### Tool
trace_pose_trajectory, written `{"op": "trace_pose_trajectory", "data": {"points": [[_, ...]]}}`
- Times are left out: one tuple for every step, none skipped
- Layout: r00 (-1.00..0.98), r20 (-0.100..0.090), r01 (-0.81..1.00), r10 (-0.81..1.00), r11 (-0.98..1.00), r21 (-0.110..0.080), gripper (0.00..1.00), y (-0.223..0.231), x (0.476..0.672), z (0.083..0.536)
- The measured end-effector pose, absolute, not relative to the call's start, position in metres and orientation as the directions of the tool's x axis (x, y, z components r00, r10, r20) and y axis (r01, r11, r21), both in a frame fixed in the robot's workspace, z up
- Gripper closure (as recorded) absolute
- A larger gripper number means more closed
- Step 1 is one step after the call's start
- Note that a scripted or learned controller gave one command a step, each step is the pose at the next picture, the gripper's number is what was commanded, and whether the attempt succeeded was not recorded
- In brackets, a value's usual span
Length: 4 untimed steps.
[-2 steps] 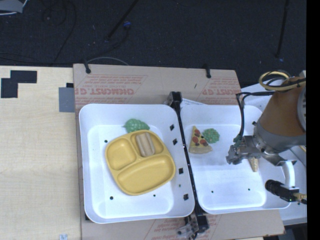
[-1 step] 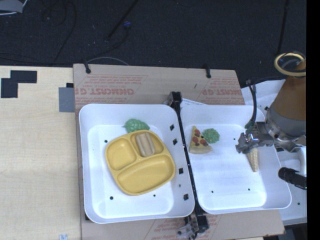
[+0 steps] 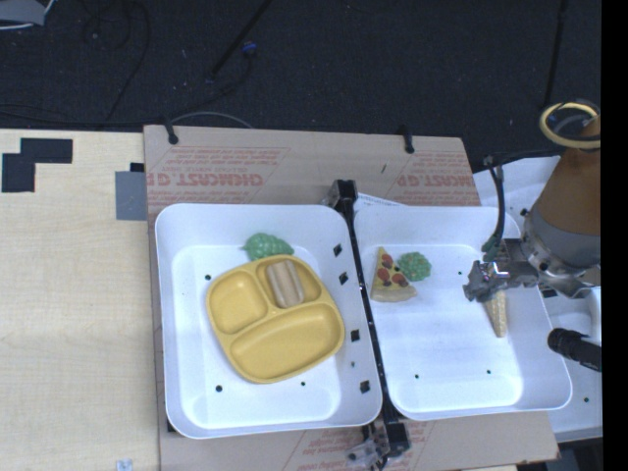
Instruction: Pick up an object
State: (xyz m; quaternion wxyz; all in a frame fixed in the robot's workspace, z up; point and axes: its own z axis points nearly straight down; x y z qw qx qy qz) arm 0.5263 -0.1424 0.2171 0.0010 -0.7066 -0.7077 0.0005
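Pincer (image 3: 488, 281) is low in the right bin (image 3: 446, 405), right of the pizza slice (image 3: 392, 279), at the cone (image 3: 499, 314) (grip unclear). Approach step; next, close and lift.

Toy foods in two white bins, placed relative to the pizza slice (image 3: 392, 277)

The pizza slice lies flat in the right bin (image 3: 461, 391), near its left wall, point toward the divider. A green leafy piece (image 3: 415, 264) touches its right side. A tan cone (image 3: 498, 313) lies well right of it, tip down. Left of it, across the divider, a yellow divided plate (image 3: 270, 346) carries a brown sausage-like piece (image 3: 286, 283), with another green piece (image 3: 265, 245) at its upper rim.
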Motion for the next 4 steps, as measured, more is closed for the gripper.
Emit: {"op": "trace_pose_trajectory", "data": {"points": [[-0.004,0.003,1.000,1.000,0.004,-0.004,1.00,-0.089,0.531,0.210],[-0.005,0.002,1.000,1.000,0.005,-0.002,1.00,-0.038,0.542,0.222],[-0.005,0.002,1.000,1.000,0.005,-0.003,1.00,0.015,0.553,0.212],[-0.005,0.001,1.000,1.000,0.005,-0.003,1.00,0.064,0.570,0.206]]}}
